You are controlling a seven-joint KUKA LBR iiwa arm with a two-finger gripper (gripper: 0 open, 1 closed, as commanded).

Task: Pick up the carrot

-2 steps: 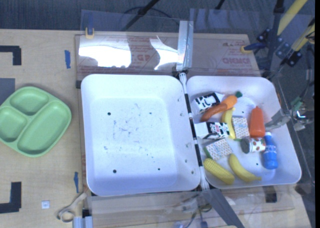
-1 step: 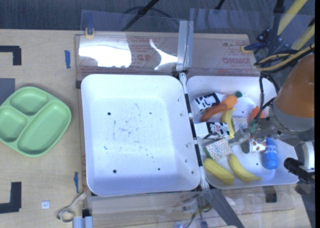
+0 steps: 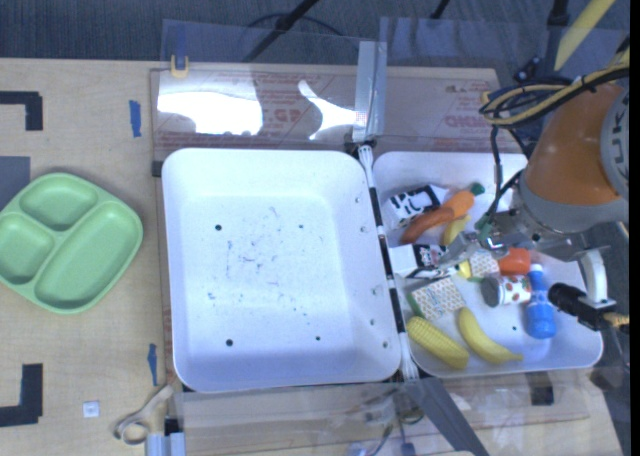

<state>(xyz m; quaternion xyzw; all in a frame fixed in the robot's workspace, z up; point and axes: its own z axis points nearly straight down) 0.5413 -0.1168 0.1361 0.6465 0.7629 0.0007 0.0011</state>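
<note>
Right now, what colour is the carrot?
Orange, with a green top; the carrot shows in the camera view.

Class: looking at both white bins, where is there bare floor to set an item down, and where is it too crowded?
Left bin: bare floor wall to wall. Right bin: crowded, with carrot, banana, corn and gripper packed together.

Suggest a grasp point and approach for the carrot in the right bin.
Grip the carrot mid-body, fingers closing across its narrow width, descending from above. It lies flat and diagonal, green top up-right, near the right bin back wall; its lower end crowds other toys, so mid-body looks clearest.
</note>
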